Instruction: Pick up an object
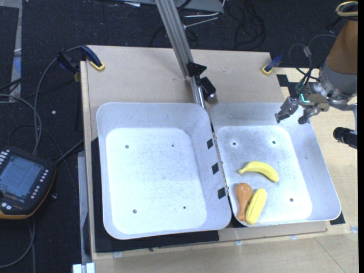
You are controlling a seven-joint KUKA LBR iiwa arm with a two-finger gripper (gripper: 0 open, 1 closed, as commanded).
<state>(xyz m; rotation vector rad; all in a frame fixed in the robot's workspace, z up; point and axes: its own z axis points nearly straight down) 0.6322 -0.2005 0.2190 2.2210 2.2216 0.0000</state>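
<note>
With its spread, empty two-finger gripper (296,111) over the right white bin's (301,152) far right corner, the curved yellow plastic banana (259,170) lies mid-bin, close enough to the yellow corn cob (256,205) and orange drumstick (243,199) that a misjudged descent may nudge rather than grasp it.

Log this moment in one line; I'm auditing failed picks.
hand: open, over right bin's far rim | holding: nothing | banana, corn, drumstick: untouched
</note>
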